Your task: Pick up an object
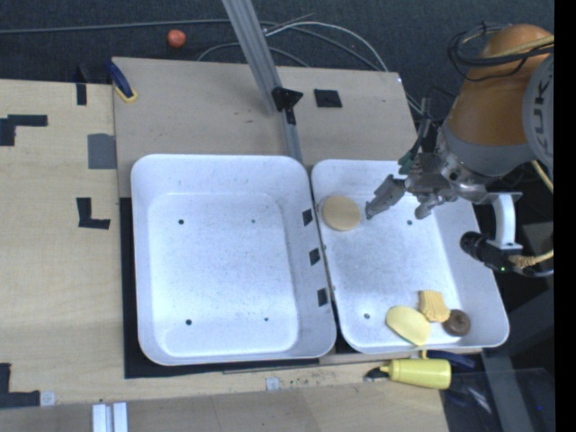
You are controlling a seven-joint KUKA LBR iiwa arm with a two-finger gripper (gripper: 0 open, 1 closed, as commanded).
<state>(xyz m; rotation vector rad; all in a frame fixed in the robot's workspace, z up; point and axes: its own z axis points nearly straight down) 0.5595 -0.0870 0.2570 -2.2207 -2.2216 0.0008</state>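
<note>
My gripper (400,203) hangs open over the upper part of the right bin (387,268), with nothing between its two fingers. A round tan disc (340,212) lies just left of the left finger, near the bin's upper left corner. At the bin's lower right lie a pale yellow oval piece (408,324), a small orange-tan chunk (433,305) and a dark brown ring (457,322).
The left bin (220,259) sits beside the right one. A grey pole (256,52) slants down to the bins' top edge. A yellow tool (416,373) lies on the bench below the right bin. Black cables run at the far right.
</note>
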